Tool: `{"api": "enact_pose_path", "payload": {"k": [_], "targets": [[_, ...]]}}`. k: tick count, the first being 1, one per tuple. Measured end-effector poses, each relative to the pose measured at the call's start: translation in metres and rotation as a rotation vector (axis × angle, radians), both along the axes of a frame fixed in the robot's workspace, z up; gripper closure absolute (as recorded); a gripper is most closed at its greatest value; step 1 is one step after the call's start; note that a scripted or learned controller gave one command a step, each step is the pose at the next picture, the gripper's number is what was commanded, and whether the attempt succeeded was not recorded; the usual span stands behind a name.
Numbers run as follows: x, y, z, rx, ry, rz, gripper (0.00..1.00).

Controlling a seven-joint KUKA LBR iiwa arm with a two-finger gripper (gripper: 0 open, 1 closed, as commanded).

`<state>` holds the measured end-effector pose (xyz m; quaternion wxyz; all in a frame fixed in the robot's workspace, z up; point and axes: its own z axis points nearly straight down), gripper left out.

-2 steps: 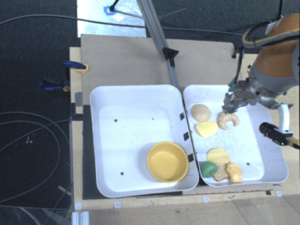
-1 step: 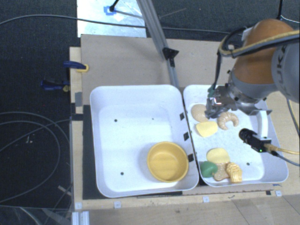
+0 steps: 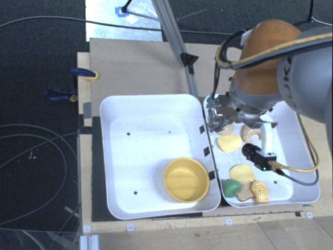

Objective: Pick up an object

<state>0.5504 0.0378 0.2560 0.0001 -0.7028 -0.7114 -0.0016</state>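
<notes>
In the right bin [image 3: 307,191], nearest the camera and below the gripper [image 3: 221,120]: a ridged tan piece [image 3: 259,190], a green lump [image 3: 231,186], a flat yellow disc [image 3: 242,172]. Just under the gripper, a pale yellow wedge [image 3: 229,143], long axis left-right. Finger spacing: cannot tell. Left of it, a round yellow bowl [image 3: 186,178].

Arm as I see it remotely:
Grey arm [image 3: 307,72], rounded orange band [image 3: 268,51], yellow cable [image 3: 291,168] looping past a black module with green light [image 3: 258,158].
</notes>
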Motion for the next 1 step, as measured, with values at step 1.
{"api": "enact_pose_path", "payload": {"k": [1], "targets": [[0.0011,0.0436,-0.0110,-0.001,0.002,-0.002,1.00]]}}
